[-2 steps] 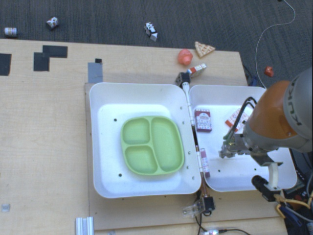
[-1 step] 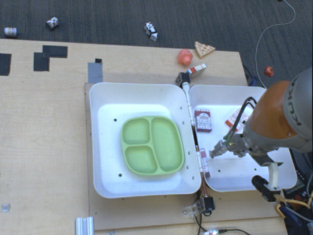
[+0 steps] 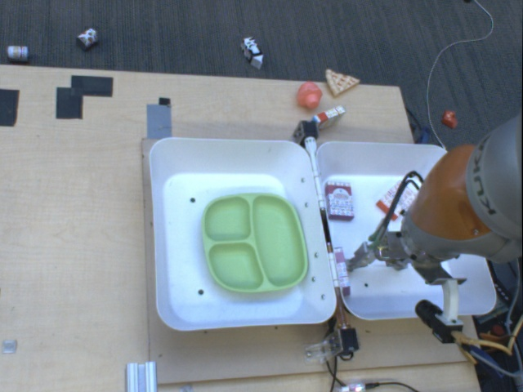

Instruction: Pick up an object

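Smooth glossy white plastic bins, matt green plastic tray (three compartments), pale wood bench — ribbed dark carpet

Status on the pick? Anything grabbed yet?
Done: the arm is down inside the right bin, gripper low near its left wall. In hand: nothing visible between the fingers. Left: the grab and lift. The small red box lies flat in that bin, apart from the gripper; the green divided tray sits in the left bin.
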`<state>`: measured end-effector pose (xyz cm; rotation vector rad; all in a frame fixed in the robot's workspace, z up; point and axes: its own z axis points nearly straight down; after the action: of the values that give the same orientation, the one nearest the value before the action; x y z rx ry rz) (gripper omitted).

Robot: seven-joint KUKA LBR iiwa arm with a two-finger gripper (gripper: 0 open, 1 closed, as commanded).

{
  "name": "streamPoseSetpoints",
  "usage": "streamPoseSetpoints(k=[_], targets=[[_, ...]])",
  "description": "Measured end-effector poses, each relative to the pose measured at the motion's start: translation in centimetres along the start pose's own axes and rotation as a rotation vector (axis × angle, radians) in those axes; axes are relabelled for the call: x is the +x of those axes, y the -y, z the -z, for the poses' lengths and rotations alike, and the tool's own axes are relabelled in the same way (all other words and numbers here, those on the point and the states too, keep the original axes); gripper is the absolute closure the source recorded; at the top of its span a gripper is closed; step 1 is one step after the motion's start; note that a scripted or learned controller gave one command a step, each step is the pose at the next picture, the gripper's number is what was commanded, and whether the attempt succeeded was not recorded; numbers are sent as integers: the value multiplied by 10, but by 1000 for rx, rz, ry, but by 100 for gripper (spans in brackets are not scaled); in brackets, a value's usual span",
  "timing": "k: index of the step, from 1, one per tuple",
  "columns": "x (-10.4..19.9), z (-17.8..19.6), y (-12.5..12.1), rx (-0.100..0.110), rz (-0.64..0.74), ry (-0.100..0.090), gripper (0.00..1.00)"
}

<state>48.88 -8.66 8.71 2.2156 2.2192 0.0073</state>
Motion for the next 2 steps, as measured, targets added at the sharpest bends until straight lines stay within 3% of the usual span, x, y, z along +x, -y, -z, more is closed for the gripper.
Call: streamPoseSetpoints(k=[1, 2], targets=[[0, 11, -2, -6, 2, 0, 100], [0, 11, -2, -6, 2, 0, 0]])
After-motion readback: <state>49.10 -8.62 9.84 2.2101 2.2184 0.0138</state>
